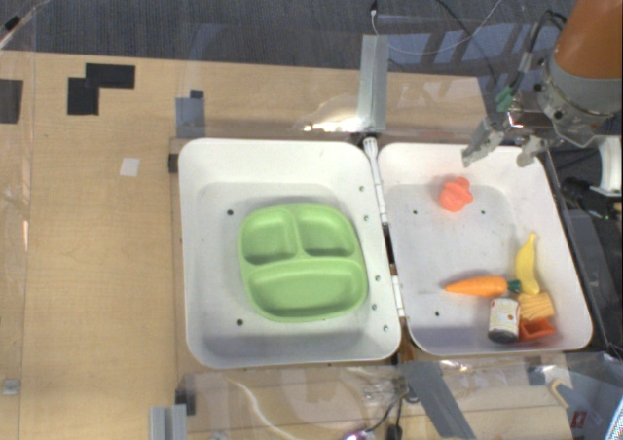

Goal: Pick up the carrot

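Note:
The orange carrot (477, 285) with a green stub end lies flat in the right bin (424, 234), toward its front right. My gripper (506, 148) hovers over the bin's far right edge, well behind the carrot. Its two fingers (480, 147) are spread apart with nothing between them.
A yellow banana (527, 264), a small can (503, 319) and an orange-yellow toy (536, 316) crowd the carrot's right side. A pink-orange round fruit (455, 194) sits farther back. The left bin (209, 263) holds a green divided plate (303, 261).

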Robot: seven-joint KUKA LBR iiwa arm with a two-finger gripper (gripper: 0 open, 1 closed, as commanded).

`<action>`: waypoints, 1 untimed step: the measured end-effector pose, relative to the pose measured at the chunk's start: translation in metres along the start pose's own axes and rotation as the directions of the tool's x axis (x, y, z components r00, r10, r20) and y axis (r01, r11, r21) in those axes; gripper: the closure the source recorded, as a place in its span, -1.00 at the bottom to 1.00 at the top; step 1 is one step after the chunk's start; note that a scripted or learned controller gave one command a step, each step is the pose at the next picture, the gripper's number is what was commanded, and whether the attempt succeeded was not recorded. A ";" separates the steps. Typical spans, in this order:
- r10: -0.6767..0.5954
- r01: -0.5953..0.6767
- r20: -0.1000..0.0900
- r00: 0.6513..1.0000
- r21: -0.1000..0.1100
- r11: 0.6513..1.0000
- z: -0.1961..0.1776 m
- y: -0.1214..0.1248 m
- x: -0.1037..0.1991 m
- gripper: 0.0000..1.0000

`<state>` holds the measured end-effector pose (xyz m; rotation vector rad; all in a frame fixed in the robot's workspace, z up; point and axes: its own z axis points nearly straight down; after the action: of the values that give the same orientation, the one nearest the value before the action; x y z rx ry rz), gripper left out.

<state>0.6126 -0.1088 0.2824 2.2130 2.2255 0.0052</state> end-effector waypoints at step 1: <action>0.197 -0.197 0.000 0.980 0.002 0.980 0.090 -0.039 0.002 -1.00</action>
<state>0.5743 -0.1072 0.1917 2.4235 1.9972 0.0034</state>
